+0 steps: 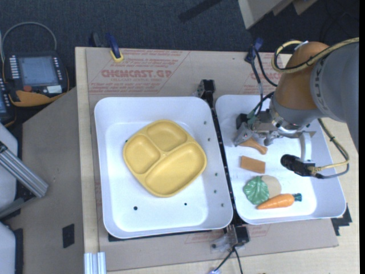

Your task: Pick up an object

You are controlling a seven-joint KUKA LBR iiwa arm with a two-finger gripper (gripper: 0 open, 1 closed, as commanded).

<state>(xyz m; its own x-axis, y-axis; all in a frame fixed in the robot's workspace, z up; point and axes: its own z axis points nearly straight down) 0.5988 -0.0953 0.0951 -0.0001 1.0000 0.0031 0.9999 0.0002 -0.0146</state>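
A robot gripper (249, 135) hangs low in the right bin (325, 207), just above a small tan piece (254, 147). Whether it is open cannot be told. Nothing looks lifted yet; a carrot (278, 201) lies nearby.

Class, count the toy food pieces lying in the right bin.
4, maybe more under the arm: a tan piece by the gripper, an orange block, a cabbage, and a carrot nearest the front.

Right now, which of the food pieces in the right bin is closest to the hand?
The small tan curved piece, lying just under the hand. The orange block, green lettuce and carrot lie farther toward the bin's near edge.
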